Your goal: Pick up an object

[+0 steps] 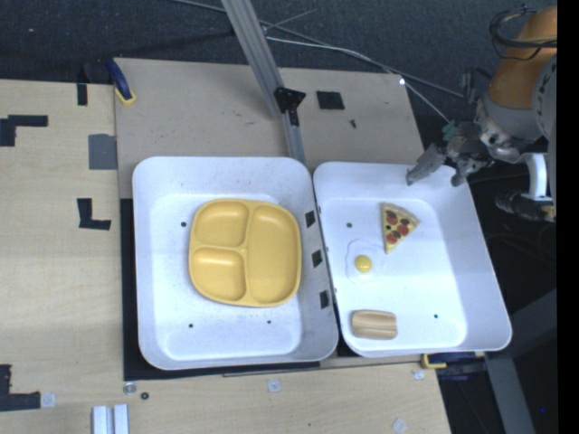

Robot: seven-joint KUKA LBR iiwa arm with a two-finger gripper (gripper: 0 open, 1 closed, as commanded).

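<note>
Two white bins side by side; landmark is right bin (470, 269). Yellow divided plate (245, 251) sits in left bin (163, 242), left of landmark. Gripper (439, 163) hovers over right bin's far rim, fingers spread, nothing between them. Bread roll (373, 324) near right bin's front edge, long axis left-right. Pizza slice (396, 226) in far half of right bin, closest target, just below-left of gripper, tip pointing toward front. Small yellow ball (363, 263) mid-bin, left of slice tip.
</note>
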